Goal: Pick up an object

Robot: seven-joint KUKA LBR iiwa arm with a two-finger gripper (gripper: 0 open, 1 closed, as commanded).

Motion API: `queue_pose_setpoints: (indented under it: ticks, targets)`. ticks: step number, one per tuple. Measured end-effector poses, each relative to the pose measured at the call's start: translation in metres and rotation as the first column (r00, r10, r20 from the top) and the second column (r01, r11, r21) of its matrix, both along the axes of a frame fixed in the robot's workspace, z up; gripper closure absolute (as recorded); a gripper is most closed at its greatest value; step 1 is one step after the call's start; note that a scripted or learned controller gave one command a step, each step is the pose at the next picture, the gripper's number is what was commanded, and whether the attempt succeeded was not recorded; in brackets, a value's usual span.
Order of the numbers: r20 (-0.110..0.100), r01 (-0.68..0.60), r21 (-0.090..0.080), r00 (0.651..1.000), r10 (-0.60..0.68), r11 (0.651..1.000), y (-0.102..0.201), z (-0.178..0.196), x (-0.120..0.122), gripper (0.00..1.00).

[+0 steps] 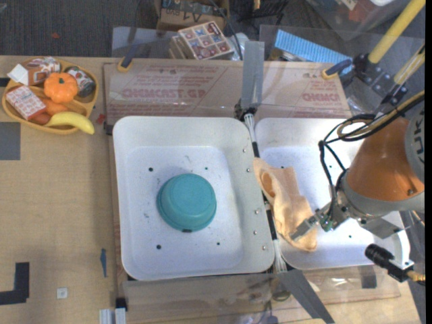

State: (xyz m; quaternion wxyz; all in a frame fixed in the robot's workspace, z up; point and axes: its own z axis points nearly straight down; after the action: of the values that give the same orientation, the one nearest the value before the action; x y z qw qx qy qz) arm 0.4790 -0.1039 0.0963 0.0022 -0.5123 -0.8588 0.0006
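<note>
Cloth [289, 204], tan and crumpled, is slumped against the left wall of the right bin [297, 137], lower middle of the frame. The end effector [312, 225] sits right at the cloth's lower right corner, touching it; honestly can't tell if it's spread or pinching anything. Over in the left bin [135, 140] there's a teal bowl [187, 202] flipped upside down. Fruit basket [47, 96] sits on the worktop, upper left.

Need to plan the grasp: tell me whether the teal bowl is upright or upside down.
Upside down: the bowl in the left bin shows its rounded outside and flat base, no hollow.
</note>
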Motion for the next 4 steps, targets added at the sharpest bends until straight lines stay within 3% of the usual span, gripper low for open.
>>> queue_pose_setpoints:
  ticks: [1, 2, 3, 4]
  targets:
    - [0.016, 0.167, -0.002, 0.986, -0.167, 0.986, -0.005, -0.008, 0.102, 0.0]
    - [0.017, 0.166, -0.002, 0.986, -0.166, 0.986, -0.005, 0.0, 0.104, 1.0]
    - [0.017, 0.166, -0.002, 0.986, -0.166, 0.986, -0.004, 0.0, 0.104, 0.0]
    - [0.016, 0.166, -0.003, 0.986, -0.166, 0.986, -0.005, 0.006, 0.104, 1.0]
